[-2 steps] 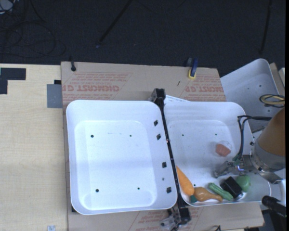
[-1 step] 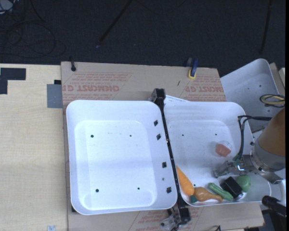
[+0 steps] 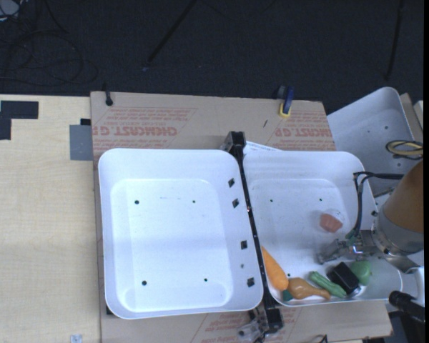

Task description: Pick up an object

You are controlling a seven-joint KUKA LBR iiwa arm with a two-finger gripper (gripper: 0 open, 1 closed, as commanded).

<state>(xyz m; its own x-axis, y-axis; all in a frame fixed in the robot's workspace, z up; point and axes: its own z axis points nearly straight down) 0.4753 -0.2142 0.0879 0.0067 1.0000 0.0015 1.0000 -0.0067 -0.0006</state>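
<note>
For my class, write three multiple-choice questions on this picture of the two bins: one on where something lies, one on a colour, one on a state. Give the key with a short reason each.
1. Where does the orange carrot-shaped piece lie?
A. In the left bin's middle
B. In the right bin, against its left wall
C. On the cardboard outside both bins

2. What colour is the small object lying alone near the right bin's centre?
A. Pink-red
B. Blue
C. Yellow

3. How does the gripper stand?
A. Raised high over the left bin
B. Down inside the right bin, clasping nothing visible
C. Carrying the carrot over the cardboard

Key: 1 B, the piece rests along the divider side of the right bin. 2 A, it shows pink-red on the white floor. 3 B, the gripper sits low in the right bin, above the black object, with no thing seen between its fingers.
</note>
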